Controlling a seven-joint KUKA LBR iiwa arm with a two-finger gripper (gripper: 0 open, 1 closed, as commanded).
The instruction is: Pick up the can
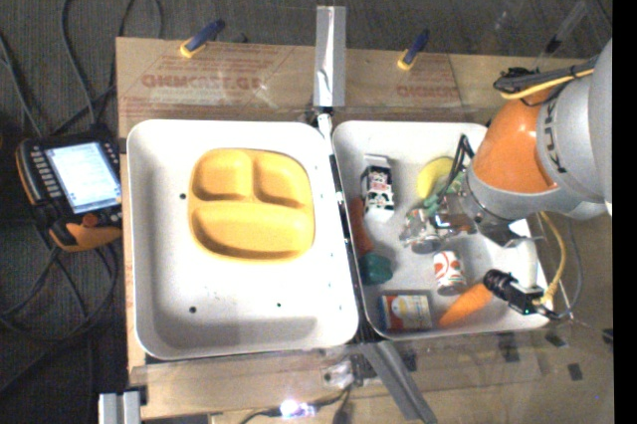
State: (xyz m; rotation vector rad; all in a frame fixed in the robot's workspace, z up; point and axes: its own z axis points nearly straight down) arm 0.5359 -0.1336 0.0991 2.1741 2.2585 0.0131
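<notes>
White bin crowded, can hemmed in.
The can (448, 270) stands in the right bin (350, 213) beside a carrot (463, 306); the end effector (430, 218) hovers just above-left, its state seemingly untellable, so it may snag neighbours.

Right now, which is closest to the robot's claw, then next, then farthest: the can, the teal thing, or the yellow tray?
Measured from the gripper in the right bin:
1. The can, just below it, toward the front.
2. The teal thing, further left in that bin.
3. The yellow tray, away in the left bin.
</notes>
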